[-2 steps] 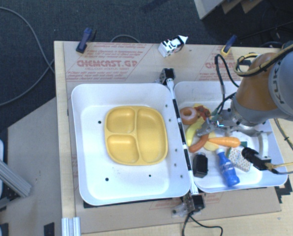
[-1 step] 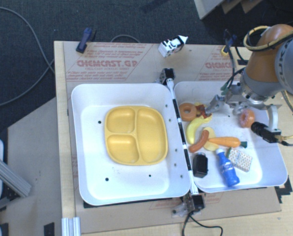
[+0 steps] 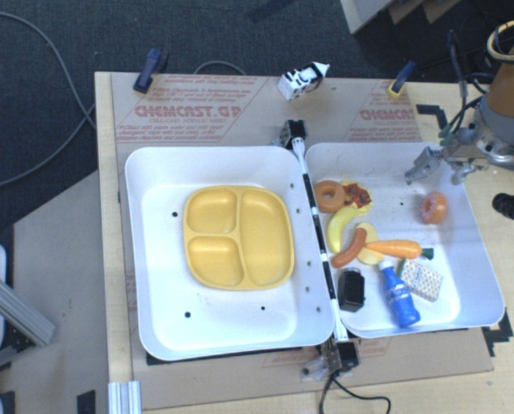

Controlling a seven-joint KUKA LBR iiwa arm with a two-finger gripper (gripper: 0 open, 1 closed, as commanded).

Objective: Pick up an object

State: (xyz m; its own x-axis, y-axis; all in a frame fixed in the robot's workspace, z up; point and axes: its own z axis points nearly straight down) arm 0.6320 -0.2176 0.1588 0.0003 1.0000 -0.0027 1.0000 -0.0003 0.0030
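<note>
The right bin holds a brown donut, a yellow banana, a reddish sausage, an orange carrot, a blue bottle, a white patterned block, a black block and a pinkish round fruit. My gripper hangs over the bin's far right part, just beyond the pinkish fruit. Its fingers are open and nothing sits between them. A small dark red item lies beside the donut.
A yellow divided plate lies in the left bin. Between the two bins runs a black-clipped divider edge. Blue clamps and a small black-and-white item sit on the cardboard at the back.
</note>
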